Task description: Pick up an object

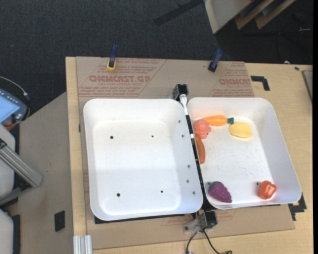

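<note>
Behind the left bin [99, 119], red "CHEMCAST GP" print on brown board [124, 74], toy produce in right bin [278, 129].

Blue-screened device [9, 106] at left edge cut off by frame. Metal rail [19, 161] at lower left runs out of frame. Pale furniture [248, 12] at top right cropped by top edge. Cable [206, 243] at bottom centre leaves frame. Orange sausage-shaped toy [200, 150] partly under pink toy [201, 128]; kind of both unclear. Board print [119, 78] partly hidden by bins.
</note>
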